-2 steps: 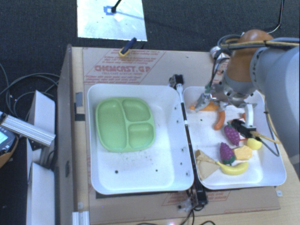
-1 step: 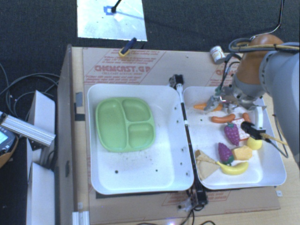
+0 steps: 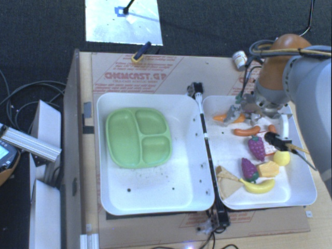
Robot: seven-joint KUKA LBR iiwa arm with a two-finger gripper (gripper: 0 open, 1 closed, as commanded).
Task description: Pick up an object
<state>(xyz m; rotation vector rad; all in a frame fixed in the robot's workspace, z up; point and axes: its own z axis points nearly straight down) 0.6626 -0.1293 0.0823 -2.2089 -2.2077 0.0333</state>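
The right bin (image 3: pixel 301 193) holds several toy foods. An orange carrot (image 3: pixel 226 117) lies at its far left, with a red sausage (image 3: pixel 246 132) just in front of it. Two purple grape bunches (image 3: pixel 256 148) (image 3: pixel 248 168), a yellow lemon (image 3: pixel 281 158), an orange cheese wedge (image 3: pixel 268 169), a banana (image 3: pixel 258 187) and a tan wedge (image 3: pixel 227 180) lie nearer the front. My gripper (image 3: pixel 240 110) is down low over the far part of this bin, right at the carrot's right end. Whether it touches the carrot is not visible.
The left bin (image 3: pixel 119 201) holds a green divided plate (image 3: pixel 138 137). A black divider rail (image 3: pixel 206 139) runs between the bins. The grey arm (image 3: pixel 306 82) covers the right bin's far right corner. A small white bottle (image 3: pixel 239 59) stands on the cardboard behind.
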